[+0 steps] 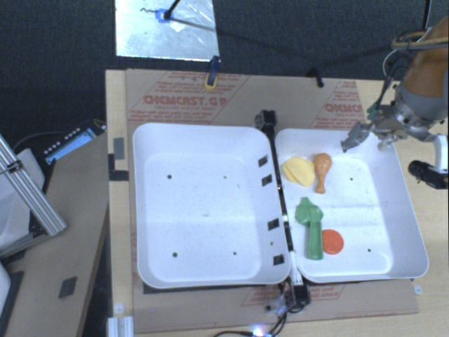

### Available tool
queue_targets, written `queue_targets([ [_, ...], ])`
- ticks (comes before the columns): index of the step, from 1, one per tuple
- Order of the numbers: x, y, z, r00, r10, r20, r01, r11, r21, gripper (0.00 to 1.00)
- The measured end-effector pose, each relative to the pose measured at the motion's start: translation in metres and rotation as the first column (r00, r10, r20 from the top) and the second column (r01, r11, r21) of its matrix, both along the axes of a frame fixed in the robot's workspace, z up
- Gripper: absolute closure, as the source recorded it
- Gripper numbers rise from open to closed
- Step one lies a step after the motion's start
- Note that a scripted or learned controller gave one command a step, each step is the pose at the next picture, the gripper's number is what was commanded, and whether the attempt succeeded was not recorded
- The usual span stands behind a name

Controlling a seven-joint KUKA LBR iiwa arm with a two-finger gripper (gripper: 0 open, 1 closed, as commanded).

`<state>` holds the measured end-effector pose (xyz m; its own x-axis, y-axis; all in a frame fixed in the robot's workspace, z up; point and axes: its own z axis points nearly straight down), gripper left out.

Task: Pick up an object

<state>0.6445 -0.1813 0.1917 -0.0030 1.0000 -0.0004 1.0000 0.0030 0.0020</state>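
camera view looks down on a tan bench topped by a cardboard sheet printed in red, with dark carpet behind and a shiny foil square lying on it. two white bins sit side by side on the cardboard: the left bin and the right bin, joined along a black clipped seam.

all the toys lie in the right bin. a yellow piece rests near the seam, touching a tan drumstick whose long axis runs roughly up-down in the picture, fat end at the top. below them a green vegetable lies with its long axis nearly vertical too, leafy end up. an orange disc sits just beside its lower end.

the gripper hovers over the bin's upper right rim, apart from the toys, holding nothing; whether its jaws are parted or together i cannot tell.
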Motion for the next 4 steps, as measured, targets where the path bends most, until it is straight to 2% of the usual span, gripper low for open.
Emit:
queue_targets([
  [1,0.025,0.065,-0.112,1.000,0.007,-0.001,-0.007,1.000,0.003,0.00],
  [2,0.027,0.061,-0.093,1.000,0.005,0.007,-0.005,1.000,0.000,1.00],
  [3,0.025,0.099,-0.073,1.000,0.004,0.001,-0.004,1.000,0.000,1.00],
  [4,0.014,0.187,-0.002,1.000,0.009,0.005,-0.009,1.000,0.002,1.00],
])
